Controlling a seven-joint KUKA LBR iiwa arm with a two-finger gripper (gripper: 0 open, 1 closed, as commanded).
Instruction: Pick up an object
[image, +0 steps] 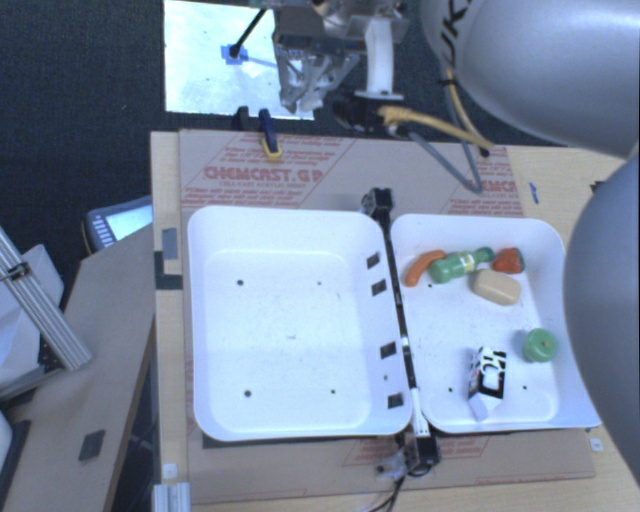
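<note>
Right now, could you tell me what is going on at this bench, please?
A KUKA arm is set to pick up an object. Its gripper hangs above the far edge of the bench, away from both bins. The right bin holds a green bottle, a carrot, a beige block and a green ring.

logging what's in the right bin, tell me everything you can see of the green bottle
The bottle is small and green, plastic by its look, with a pale label band round its middle. It lies on its side near the far edge of the right bin, running left to right. An orange piece lies against its left end, a red one is close by its right end, and a beige block sits just before it.
</note>
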